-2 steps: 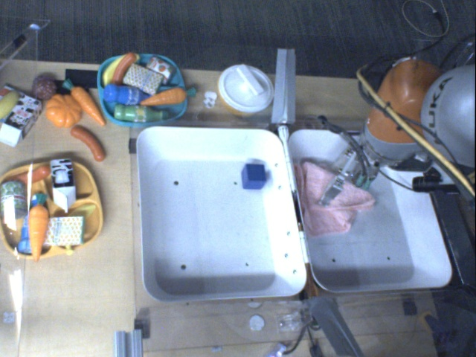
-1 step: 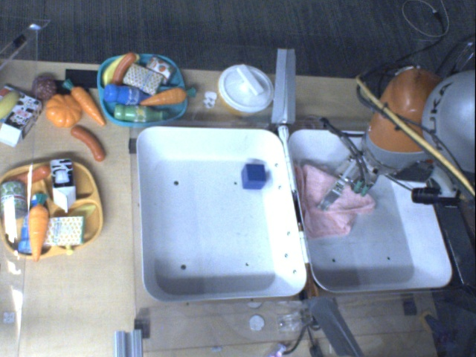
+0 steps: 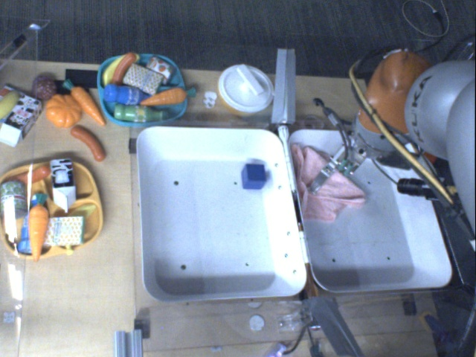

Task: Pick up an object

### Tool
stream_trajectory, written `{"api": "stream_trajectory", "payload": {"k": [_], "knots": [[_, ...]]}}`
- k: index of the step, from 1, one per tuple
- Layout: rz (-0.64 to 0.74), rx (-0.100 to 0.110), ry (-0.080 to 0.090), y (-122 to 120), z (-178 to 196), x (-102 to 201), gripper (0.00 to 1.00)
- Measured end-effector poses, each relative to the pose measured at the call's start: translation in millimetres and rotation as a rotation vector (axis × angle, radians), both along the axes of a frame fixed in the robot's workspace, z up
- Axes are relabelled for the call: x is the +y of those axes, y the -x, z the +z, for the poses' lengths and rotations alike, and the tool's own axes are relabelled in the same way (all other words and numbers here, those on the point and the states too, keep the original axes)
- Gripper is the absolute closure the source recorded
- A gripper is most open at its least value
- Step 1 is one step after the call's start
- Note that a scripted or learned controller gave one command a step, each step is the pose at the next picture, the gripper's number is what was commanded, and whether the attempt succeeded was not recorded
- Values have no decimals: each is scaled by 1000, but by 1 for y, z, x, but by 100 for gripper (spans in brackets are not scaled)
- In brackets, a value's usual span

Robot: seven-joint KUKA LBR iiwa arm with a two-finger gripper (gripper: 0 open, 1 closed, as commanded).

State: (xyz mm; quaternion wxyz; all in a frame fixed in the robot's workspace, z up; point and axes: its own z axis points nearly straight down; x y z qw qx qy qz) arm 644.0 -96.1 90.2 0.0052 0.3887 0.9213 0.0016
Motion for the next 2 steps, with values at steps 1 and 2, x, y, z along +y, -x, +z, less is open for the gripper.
{"api": "stream_trajectory", "payload": {"k": [1, 2], "knots": [[-125, 7, -1, -6, 59, -14, 0], [-150, -4, 0, 40, 1, -65, 0]]}}
